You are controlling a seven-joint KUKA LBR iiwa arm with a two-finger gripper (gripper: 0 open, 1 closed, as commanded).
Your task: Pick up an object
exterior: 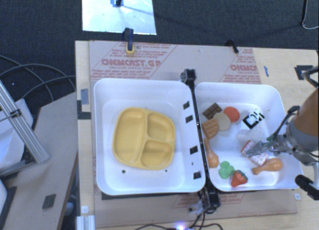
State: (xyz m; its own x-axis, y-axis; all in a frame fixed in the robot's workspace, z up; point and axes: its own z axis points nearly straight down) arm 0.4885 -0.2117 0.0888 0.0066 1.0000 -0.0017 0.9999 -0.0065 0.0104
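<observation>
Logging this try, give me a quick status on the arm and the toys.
Gripper low in the right bin, jaws state unclear. Tip at a red-and-white toy, grasp unconfirmed. Drumstick and strawberry crowd close beside.

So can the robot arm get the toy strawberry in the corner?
Probably yes. The strawberry lies uncovered near the front of the right bin, beside a green toy. The gripper is in that bin, and nothing lies on top.
</observation>
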